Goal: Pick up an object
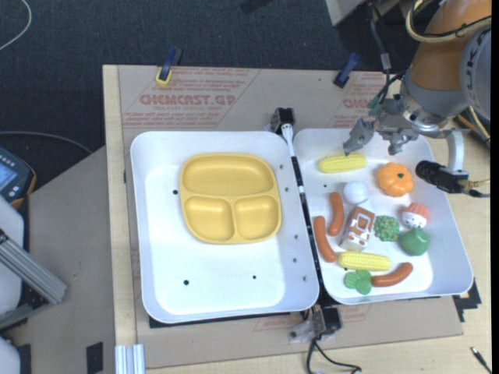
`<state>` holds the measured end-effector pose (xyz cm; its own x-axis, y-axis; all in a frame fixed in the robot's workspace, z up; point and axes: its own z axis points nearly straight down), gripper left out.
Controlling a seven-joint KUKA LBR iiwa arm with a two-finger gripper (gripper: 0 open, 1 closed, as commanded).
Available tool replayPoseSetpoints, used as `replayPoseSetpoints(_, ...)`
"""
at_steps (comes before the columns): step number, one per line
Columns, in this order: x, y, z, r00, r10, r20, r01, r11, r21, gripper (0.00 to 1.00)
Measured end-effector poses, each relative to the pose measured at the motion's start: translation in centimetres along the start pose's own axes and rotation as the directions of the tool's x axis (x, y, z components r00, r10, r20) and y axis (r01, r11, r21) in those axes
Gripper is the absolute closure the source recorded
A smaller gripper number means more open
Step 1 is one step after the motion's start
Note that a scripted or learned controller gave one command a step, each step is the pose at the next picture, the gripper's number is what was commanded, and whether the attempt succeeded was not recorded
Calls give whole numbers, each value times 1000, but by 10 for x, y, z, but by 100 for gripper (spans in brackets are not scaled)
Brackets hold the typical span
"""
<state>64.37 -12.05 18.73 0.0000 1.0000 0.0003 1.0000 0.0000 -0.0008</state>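
Dark carpet behind, cardboard-topped bench [234, 84] with two white bins. Left bin [156, 271] holds a yellow divided tray [230, 195]. Right bin [448, 263] is crowded with toy food. The gripper [380, 135] hangs over its far end, fingers spread apart, nothing between them. Nearest candidates: corn cob [342, 163] just below the left finger, orange pumpkin [395, 179] near the right one. Risk: closing between the two catches neither, or the round pumpkin slips out. Smaller white ball [355, 192] could get knocked.

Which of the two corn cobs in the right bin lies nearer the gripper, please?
The corn cob at the bin's far end, just below the gripper. The other corn cob lies at the near end, beside a sausage.
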Motion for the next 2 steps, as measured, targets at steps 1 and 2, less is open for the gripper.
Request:
replayPoseSetpoints(1,-1,-40,109,1000,2,-2,-2,1000,9,0)
replayPoseSetpoints(2,19,-64,103,1000,1,-2,-1,1000,4,0)
